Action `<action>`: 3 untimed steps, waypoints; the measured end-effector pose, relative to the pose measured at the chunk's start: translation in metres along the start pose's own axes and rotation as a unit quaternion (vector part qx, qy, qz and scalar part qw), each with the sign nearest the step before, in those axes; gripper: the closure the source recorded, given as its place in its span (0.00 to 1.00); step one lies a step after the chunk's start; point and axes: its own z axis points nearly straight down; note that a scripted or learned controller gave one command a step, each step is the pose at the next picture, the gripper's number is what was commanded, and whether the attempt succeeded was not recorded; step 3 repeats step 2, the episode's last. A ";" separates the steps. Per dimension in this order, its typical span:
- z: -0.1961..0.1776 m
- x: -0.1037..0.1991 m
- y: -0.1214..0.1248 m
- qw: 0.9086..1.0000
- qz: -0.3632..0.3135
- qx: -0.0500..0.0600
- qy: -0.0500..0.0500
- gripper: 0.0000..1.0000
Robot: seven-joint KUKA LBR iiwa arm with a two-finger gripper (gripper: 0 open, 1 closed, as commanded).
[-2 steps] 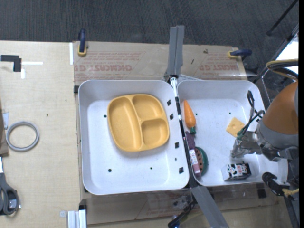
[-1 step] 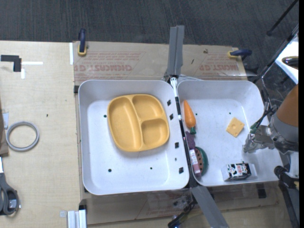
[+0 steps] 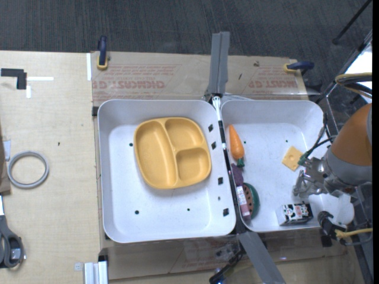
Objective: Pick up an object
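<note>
Metal gripper over right bin nr flat cheese slice, finger state unclear; smooth 3-compartment yellow plate left.

Two bins sit side by side on the tabletop. The left bin holds a divided plate toward its back. In the right bin, a toy carrot lies against the left wall, with a marker in front of it and a watermelon slice beside that. A cheese slice lies to the right, a small carton near the front right corner. The hand hangs between them. A tape ring lies on the tabletop, left of both bins.
</note>
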 end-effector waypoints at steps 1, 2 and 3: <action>0.000 -0.031 0.015 0.999 0.050 0.000 0.000 1.00; -0.020 0.020 0.012 0.999 0.033 -0.001 0.000 1.00; -0.020 0.020 0.012 0.999 0.033 -0.001 0.000 1.00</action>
